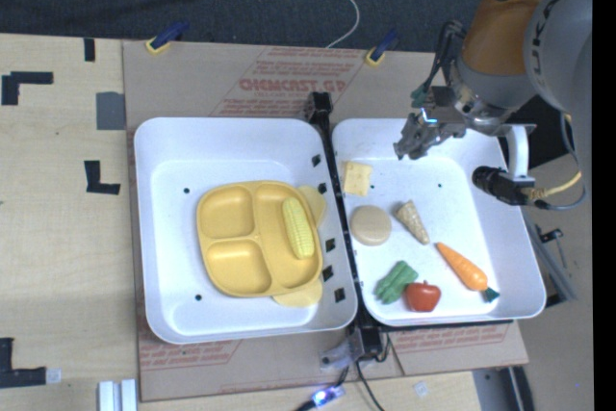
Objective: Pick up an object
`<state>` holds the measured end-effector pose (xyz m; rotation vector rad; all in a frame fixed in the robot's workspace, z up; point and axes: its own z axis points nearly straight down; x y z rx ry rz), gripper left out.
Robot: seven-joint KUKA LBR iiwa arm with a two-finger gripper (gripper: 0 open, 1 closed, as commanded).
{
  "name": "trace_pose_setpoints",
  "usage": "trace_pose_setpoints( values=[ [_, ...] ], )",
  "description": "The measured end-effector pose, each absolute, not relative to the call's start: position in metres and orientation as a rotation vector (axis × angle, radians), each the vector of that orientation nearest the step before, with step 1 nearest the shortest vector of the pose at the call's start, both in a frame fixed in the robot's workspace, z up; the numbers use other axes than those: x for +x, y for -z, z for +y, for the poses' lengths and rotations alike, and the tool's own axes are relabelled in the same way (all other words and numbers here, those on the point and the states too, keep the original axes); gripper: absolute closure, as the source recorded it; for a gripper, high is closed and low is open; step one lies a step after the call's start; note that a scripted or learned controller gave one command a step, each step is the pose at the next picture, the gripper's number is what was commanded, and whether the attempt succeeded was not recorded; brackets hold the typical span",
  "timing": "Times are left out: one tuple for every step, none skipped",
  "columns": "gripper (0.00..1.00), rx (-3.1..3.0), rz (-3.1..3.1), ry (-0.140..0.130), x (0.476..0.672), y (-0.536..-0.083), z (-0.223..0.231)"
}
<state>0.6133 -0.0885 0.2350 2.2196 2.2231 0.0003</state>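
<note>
Far left of the gripper [416, 145], I see a glossy yellow sectioned tray [252, 241] carrying a ribbed corn cob [298, 226]. Nearer, below-left: flat cheese square [357, 178], round bun [371, 225], ridged cone [413, 222]. Below: tapered carrot [462, 267]. I cannot tell the gripper's opening; nothing visibly held.

The grey arm [568, 34] reaches in from the right edge of the view, its orange band [505, 14] sitting just above the wrist. From there the wrist angles down and to the left, ending in the dark gripper [416, 141], which points downward with black cables looping around the wrist.
</note>
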Motion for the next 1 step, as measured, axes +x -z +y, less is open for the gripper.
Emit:
trace_pose_setpoints(
  values=[
    [1.0, 2.222, 2.222, 0.005, 0.6045, -0.231, -0.089]
  ],
)
